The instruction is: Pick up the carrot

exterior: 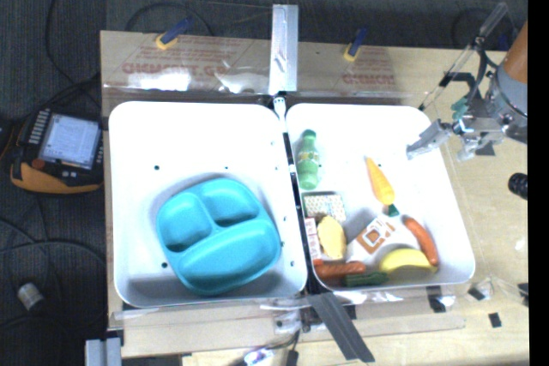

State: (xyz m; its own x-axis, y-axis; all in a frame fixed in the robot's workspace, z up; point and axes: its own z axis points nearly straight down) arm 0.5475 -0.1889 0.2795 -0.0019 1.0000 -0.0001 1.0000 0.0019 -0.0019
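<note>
While the carrot [379, 180] is lying lengthwise mid-bin, the gripper [448, 140] is being held released, empty, toward the right rim.

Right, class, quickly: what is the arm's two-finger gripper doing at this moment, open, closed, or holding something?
Gripper: open, holding nothing, above the right edge of the right white bin, apart from the orange toy carrot.

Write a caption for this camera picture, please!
Claw hovers above the right bin, near the carrot.
</note>
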